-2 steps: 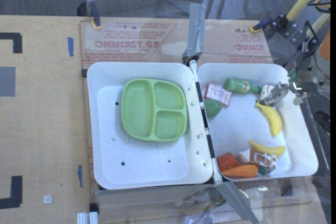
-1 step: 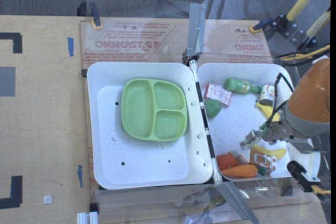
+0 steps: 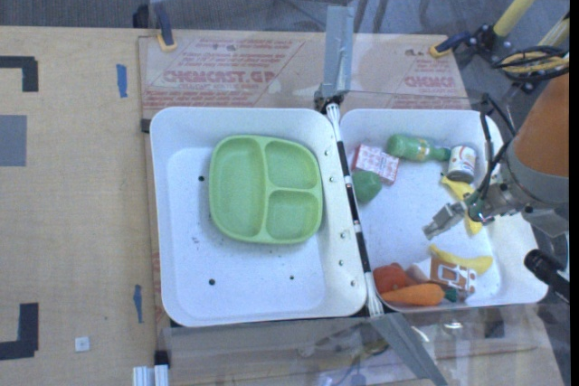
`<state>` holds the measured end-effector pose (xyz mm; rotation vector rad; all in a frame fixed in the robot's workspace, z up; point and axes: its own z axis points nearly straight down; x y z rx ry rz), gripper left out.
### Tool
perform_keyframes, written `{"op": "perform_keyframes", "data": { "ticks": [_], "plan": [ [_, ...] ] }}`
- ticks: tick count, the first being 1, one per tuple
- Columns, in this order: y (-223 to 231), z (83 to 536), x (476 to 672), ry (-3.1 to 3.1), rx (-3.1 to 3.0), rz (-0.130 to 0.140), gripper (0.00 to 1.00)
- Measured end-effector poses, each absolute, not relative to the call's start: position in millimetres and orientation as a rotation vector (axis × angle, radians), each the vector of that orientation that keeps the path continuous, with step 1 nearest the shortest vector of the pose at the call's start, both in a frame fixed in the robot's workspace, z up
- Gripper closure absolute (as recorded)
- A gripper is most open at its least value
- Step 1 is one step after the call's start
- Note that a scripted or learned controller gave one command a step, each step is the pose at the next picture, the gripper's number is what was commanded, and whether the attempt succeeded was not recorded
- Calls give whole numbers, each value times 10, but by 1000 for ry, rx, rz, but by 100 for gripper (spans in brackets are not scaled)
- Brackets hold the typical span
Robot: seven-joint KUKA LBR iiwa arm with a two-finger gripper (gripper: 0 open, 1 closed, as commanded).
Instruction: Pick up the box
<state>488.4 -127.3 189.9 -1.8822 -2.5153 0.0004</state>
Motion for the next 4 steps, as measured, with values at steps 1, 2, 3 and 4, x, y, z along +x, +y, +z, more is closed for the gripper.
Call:
{"op": "perform_keyframes", "data": {
  "ticks": [1, 2, 3, 4],
  "plan": [
    [-1159, 886, 5501, -2538, -1866, -5, 0],
    [-1898, 3090, 5963, -2383, -2050, 2, 0],
    [-1881, 3180, 5987, -2390, -2046, 6, 100],
    [-2140, 2514, 5958, -2622, -1727, 2, 100]
  ]
}}
